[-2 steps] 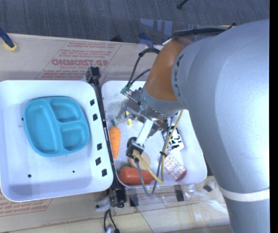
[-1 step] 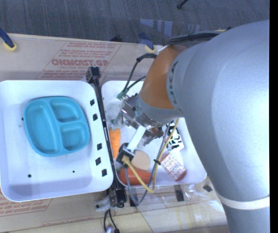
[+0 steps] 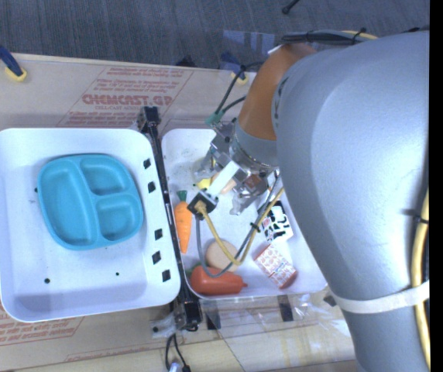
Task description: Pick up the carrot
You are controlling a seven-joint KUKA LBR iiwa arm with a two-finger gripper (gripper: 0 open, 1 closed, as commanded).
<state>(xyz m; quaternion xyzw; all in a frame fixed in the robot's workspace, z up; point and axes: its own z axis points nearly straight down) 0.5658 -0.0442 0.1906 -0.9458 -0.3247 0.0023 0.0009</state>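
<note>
Tray (image 3: 90, 200): blue, divided, flat in the left bin (image 3: 5, 231), well apart from the work; likely a bystander.
Carrot (image 3: 183, 225): lies free along the left wall of the right bin (image 3: 187, 149), which may crowd a grasp from that side.
Hand (image 3: 231, 186): low over the right bin, just right of the carrot, seemingly placed for an approach; open or closed, I cannot tell.
Clutter: pale egg (image 3: 220, 254) and red vegetable (image 3: 216, 283) near the carrot's tip; packet (image 3: 274, 263) farther right.

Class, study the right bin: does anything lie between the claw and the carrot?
Nothing visible does. The carrot lies along the bin's left wall, the claw just beyond it to the right. The egg and red vegetable sit nearer the front.
</note>
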